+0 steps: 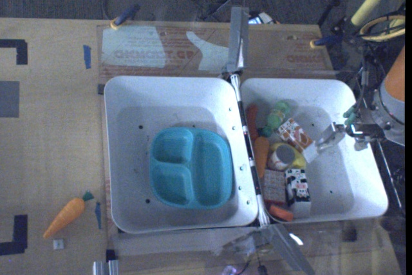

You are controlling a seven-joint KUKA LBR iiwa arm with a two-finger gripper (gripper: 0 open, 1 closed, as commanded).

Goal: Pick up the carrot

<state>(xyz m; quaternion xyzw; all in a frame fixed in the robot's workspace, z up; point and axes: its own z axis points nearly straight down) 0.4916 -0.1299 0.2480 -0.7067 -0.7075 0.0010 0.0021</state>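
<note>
An orange carrot (260, 155) lies along the left wall of the right bin (360, 196), among other toys. A darker orange-red piece (252, 116) lies just above it, and a small orange piece (280, 212) sits at the bin's front. Another carrot (64, 217), with a green top, lies on the bench outside the bins at the lower left. My gripper (327, 139) hangs over the middle-right of the right bin, to the right of the toy pile and apart from the carrot. Nothing shows in its grasp.
The left bin (122, 138) holds a blue divided plate (191, 167). The right bin's pile also has a green toy (279, 114), an orange-white carton (295, 134), a yellow cup (284, 156), a pink box (273, 185) and a black-white box (297, 187). A metal divider (237, 42) stands behind the bins.
</note>
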